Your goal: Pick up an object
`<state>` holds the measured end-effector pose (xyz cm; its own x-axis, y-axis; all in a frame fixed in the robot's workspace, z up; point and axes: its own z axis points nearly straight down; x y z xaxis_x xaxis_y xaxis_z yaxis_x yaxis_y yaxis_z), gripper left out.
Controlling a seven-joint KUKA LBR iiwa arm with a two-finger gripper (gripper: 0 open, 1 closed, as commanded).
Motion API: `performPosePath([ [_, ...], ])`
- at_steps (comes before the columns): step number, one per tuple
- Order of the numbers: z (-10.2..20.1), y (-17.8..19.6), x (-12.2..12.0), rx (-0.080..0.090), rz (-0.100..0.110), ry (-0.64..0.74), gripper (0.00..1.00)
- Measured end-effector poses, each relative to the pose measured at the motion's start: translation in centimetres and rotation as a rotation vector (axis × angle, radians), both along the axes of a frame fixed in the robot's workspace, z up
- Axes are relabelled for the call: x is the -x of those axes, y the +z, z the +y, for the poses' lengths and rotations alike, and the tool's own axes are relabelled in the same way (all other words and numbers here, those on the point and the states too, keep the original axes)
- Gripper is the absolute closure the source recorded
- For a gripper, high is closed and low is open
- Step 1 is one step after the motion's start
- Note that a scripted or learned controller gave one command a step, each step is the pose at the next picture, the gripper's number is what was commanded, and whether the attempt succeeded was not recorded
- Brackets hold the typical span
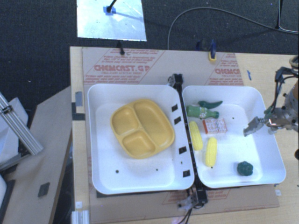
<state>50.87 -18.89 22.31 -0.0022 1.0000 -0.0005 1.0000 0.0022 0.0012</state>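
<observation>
Presently noted: hand [254, 125] over right bin [268, 146], finger state impossible to tell, nothing seen held; nearest candidate, green object [245, 168], lying below and slightly left of it toward near wall, corn cobs [211, 151] farther left.

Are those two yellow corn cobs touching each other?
Apart. The camera view shows a strip of white bin floor between the left cob and the right cob.
</observation>
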Motion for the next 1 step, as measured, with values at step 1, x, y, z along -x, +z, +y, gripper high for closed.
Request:
performPosePath([
  [1, 0.04, -4.03, -0.41, 0.0, 0.0, -0.001, 0.0],
])
